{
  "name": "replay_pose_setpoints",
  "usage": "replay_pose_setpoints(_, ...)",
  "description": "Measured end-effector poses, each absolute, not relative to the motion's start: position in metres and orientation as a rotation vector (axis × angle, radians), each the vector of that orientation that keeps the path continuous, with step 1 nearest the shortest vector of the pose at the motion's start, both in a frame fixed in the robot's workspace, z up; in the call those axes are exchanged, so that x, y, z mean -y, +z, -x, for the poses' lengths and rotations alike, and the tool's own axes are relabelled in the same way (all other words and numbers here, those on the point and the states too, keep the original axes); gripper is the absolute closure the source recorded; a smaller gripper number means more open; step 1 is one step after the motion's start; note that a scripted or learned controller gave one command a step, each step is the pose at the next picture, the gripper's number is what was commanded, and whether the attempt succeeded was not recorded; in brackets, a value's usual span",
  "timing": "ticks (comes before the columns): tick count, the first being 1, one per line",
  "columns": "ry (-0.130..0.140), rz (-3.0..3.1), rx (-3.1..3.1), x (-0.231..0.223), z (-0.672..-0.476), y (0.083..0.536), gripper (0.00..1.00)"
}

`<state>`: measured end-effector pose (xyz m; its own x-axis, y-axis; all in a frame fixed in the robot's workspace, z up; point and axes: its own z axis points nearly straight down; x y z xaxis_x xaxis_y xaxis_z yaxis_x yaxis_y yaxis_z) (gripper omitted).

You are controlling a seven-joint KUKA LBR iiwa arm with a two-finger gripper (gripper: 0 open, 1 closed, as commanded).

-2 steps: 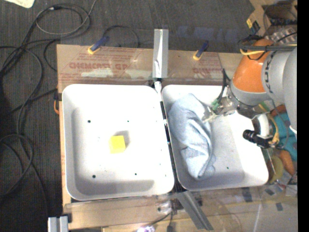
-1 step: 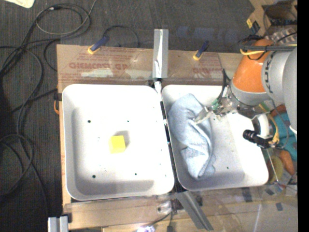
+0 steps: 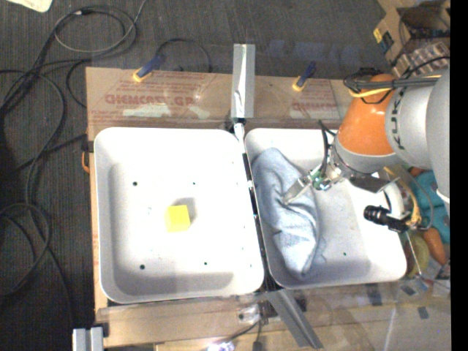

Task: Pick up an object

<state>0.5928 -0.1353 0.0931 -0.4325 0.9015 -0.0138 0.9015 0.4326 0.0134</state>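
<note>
Camera view, from above and at a slant: the worktop (image 3: 110, 101), covered with a brown cardboard sheet, carries two shallow white plastic bins side by side. The left bin (image 3: 117, 152) holds a small yellow foam cube (image 3: 178, 218), lying alone near the bin's middle and well apart from every wall. The right bin (image 3: 365, 265) holds a crumpled pale blue-grey cloth (image 3: 289, 218), bunched along the bin's left wall.

The grey arm with its orange band (image 3: 365, 126) reaches in from the right and slants down over the right bin. Its tool (image 3: 301, 189) is low at the cloth's upper right part, and one thin finger (image 3: 294, 191) appears to lie on or just above the fabric. Whether the tool is released or clenched cannot be told here, since the wrist body hides much of it; no fabric is plainly seen caught in it.

The relation that matters: the cloth lies directly under and to the left of the tool, touching or nearly so. Its long axis runs from the bin's far edge down toward the near edge, roughly crosswise to the arm's line of reach. The yellow cube lies far off to the left, across the wall between the bins. By my judgement the cloth is the object in hand for this try, and a pinch on the raised fold beneath the tool would be the natural next move.
</note>
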Motion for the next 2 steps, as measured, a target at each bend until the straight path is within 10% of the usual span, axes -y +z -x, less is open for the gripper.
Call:
replay_pose_setpoints(1,0.016,-1.663,-2.646,0.132,-0.594,0.103,1.0)
replay_pose_setpoints(2,-0.001,-1.768,-2.595,0.062,-0.635,0.184,1.0)
